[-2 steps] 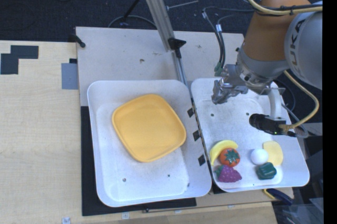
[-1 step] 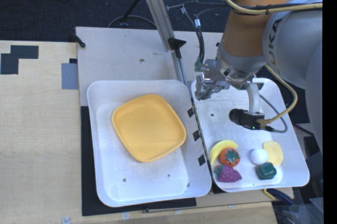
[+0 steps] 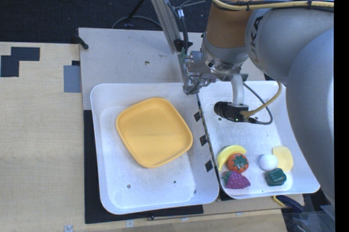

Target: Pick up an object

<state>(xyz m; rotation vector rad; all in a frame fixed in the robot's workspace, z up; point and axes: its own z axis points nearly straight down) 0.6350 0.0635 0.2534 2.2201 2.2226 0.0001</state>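
My gripper [image 3: 191,83] hangs below the orange wrist band, over the far end of the divider between the two white bins. I see nothing in it. Toy food lies in a cluster at the near end of the right bin [image 3: 305,184]: a yellow banana [image 3: 228,153], a red tomato [image 3: 238,162], purple grapes [image 3: 238,180], a white ball [image 3: 268,161], a pale yellow disc [image 3: 284,157] and a green pepper [image 3: 276,177]. A yellow square plate [image 3: 154,131] rests in the left bin [image 3: 103,116]. All of these lie well nearer the camera than the gripper.
A black part with a cable [image 3: 232,112] hangs over the middle of the right bin. A slanted aluminium bar [image 3: 163,10] rises behind the bins. The large grey arm [image 3: 305,56] covers the right bin's far right side. Black clips [image 3: 203,139] line the divider.
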